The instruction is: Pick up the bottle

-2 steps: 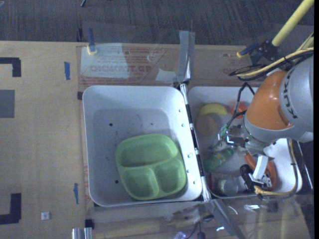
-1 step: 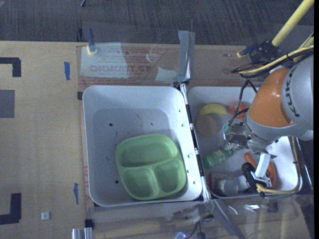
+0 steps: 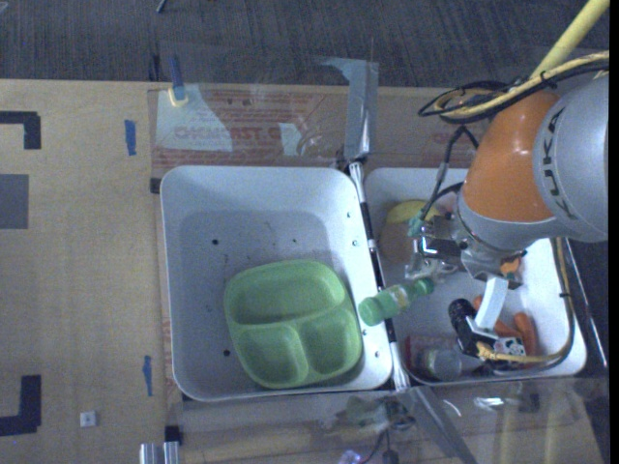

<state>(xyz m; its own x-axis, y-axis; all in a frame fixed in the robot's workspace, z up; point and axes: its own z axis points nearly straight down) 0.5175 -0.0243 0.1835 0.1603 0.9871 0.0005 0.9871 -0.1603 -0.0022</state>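
Note:
A green bottle [image 3: 385, 304] hangs tilted over the wall between the two bins, its body to the left and its narrow neck pointing up and right. My gripper [image 3: 424, 276] reaches down from the orange-banded wrist in the right bin [image 3: 571, 356] and is shut on the bottle's neck end. The bottle's body sticks out to the left of the fingers, above the right edge of the left bin [image 3: 184, 201].
A green divided plate [image 3: 290, 322] lies in the left bin. The right bin holds a yellowish round thing [image 3: 404, 212] at the back, orange pieces [image 3: 523, 328] and a grey object [image 3: 440, 362] near the front. The arm covers much of the right bin.

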